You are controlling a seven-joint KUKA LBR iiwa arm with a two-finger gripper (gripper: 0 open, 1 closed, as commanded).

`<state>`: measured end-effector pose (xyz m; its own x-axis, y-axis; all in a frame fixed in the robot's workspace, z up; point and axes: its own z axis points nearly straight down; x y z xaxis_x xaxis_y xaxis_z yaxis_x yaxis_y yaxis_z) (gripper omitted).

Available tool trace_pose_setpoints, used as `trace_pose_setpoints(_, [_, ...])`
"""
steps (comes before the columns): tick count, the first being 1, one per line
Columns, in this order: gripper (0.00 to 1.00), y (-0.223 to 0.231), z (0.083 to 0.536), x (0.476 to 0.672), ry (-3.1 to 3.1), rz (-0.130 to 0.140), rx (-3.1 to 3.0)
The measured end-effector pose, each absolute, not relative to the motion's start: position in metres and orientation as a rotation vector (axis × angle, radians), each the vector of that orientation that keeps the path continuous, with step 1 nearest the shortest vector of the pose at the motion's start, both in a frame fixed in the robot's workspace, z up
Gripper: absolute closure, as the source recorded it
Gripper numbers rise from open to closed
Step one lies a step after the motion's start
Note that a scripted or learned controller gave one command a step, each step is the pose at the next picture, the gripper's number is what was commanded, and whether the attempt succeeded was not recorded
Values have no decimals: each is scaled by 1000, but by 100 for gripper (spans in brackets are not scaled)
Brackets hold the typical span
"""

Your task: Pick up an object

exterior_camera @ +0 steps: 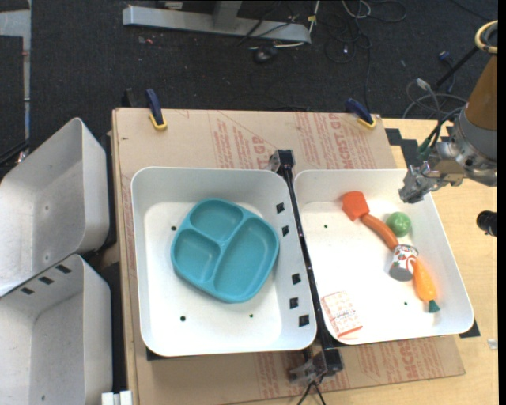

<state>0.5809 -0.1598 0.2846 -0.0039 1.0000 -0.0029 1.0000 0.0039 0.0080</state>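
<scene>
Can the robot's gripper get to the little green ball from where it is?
Probably yes. The gripper hangs over the right bin's far corner, and the green ball lies just below it, uncovered, though the orange spatula lies right beside it.

Floor: dark carpet (71, 47), black cables (371, 39) trailing across it | Far side: grey metal stand base (213, 20) lay flat | Bench: brown cardboard sheet (237, 138) with red print, held by two yellow-tipped clamps (156, 111) | Left: two spare white tubs (47, 198) sat tilted | Light: even, soft shadows
</scene>
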Motion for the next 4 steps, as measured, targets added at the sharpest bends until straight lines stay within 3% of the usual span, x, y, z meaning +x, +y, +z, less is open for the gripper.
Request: trace_pose_setpoints(4, [100,39,252,569,2233,-1,2214])
